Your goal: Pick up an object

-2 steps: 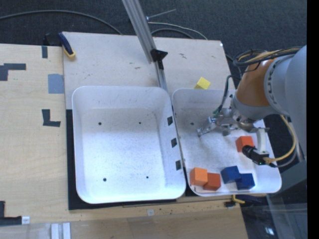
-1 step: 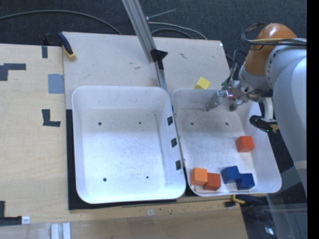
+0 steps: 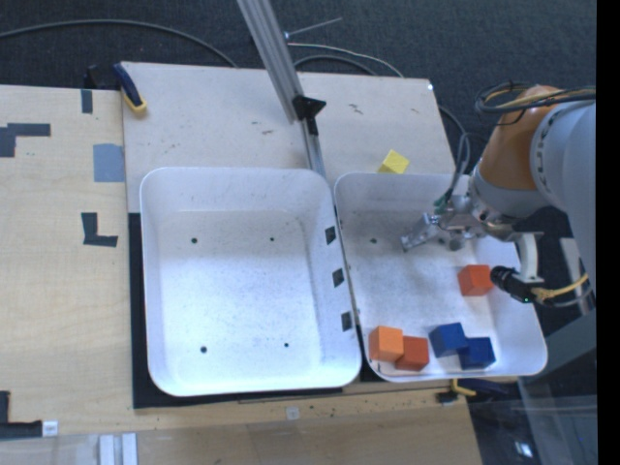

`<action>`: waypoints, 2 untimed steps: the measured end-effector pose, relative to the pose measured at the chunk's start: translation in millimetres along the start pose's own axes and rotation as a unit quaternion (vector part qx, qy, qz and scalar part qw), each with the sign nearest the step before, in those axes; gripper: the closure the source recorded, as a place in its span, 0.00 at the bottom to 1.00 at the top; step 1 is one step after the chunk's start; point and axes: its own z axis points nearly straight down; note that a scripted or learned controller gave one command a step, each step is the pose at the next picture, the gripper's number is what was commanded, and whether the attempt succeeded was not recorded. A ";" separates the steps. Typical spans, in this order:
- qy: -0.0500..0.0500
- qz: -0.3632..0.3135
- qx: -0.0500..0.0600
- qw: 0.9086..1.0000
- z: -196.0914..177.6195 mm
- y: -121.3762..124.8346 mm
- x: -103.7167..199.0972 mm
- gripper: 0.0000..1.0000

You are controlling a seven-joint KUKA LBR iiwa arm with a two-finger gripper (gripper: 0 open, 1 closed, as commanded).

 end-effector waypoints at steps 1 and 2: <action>0.000 -0.003 -0.003 1.000 -0.9 64.3 20.6 0.00; 0.001 0.000 0.000 1.000 0.0 66.5 -9.2 0.00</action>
